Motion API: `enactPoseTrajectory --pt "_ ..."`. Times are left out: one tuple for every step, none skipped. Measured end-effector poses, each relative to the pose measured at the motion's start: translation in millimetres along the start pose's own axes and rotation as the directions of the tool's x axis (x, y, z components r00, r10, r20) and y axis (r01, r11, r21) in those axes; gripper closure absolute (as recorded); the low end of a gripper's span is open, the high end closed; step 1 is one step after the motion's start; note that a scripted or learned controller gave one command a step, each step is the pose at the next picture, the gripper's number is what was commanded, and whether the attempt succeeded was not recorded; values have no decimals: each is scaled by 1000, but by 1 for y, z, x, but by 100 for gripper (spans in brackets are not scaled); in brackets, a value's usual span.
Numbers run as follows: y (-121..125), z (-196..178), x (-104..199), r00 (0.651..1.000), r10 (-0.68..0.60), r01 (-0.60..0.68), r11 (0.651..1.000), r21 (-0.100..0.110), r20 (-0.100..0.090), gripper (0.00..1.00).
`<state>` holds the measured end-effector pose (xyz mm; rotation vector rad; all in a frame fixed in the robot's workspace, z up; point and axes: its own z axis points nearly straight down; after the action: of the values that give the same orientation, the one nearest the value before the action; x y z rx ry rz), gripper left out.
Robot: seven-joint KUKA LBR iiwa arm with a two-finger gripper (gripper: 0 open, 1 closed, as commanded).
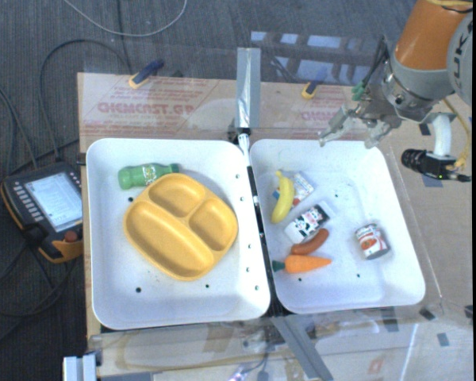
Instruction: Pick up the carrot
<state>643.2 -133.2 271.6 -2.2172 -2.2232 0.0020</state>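
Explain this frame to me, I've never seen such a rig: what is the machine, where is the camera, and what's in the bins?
One camera looks down at a slant on a bench with two white bins. The grey and orange arm is a robot reaching in from the right; its gripper hangs open above the right bin's far edge, holding nothing. The left bin holds a yellow divided plate and a green bottle. The right bin holds a banana, a small carton, a sausage, a can and the carrot, which it should pick up.
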Motion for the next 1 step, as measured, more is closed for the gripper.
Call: enactPoseTrajectory --pt "-54 98 4 988 -155 155 988 0 0 0"
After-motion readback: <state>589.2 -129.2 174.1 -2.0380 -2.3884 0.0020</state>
